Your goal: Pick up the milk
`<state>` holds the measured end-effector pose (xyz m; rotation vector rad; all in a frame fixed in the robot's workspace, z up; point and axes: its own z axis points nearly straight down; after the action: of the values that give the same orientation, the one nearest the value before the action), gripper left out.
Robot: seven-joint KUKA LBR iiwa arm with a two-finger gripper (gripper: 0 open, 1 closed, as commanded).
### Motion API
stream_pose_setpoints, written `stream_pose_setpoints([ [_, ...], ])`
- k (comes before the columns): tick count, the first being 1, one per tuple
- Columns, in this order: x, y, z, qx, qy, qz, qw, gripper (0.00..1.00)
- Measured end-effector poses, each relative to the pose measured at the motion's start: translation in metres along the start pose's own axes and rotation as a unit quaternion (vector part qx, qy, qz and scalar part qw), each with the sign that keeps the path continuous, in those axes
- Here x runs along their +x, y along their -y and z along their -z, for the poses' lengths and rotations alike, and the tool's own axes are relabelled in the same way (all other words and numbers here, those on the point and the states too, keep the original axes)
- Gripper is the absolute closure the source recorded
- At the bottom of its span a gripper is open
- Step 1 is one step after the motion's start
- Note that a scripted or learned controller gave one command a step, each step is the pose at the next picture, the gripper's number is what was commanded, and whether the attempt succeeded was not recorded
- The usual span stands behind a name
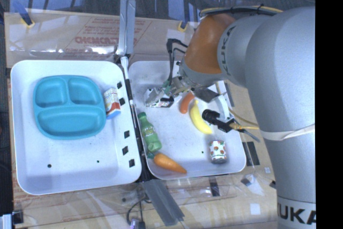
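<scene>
we are reaching into the right bin (234,166) from the right, and our gripper (159,96) is hanging low over its upper left part, near the wall that divides the two bins; whether it is clenched or released we cannot tell, since the metal there is small and blurred, and nothing is plainly sitting in it; the milk (111,102), a small carton with a red and blue label, is lying in the left bin (32,169), tucked between the blue divided plate (69,106) and the dividing wall, touching or nearly touching the plate's right edge; so we are working on the wrong side of the wall, and we judge the pick is not yet begun; around us in the right bin are lying a green bottle (149,134), two carrots (169,163) (186,103), a banana (199,119) and a small spotted can (217,151); the carton is resting so close to the wall and the plate that we are expecting little room for closing around it.
</scene>
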<state>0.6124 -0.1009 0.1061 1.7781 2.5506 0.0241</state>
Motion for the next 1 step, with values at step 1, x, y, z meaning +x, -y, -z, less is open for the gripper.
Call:
stream_pose_setpoints([
  [1, 0.0018, 0.0052, 0.0007, 0.001, 0.000, 0.024, 0.9997, 0.00],
])
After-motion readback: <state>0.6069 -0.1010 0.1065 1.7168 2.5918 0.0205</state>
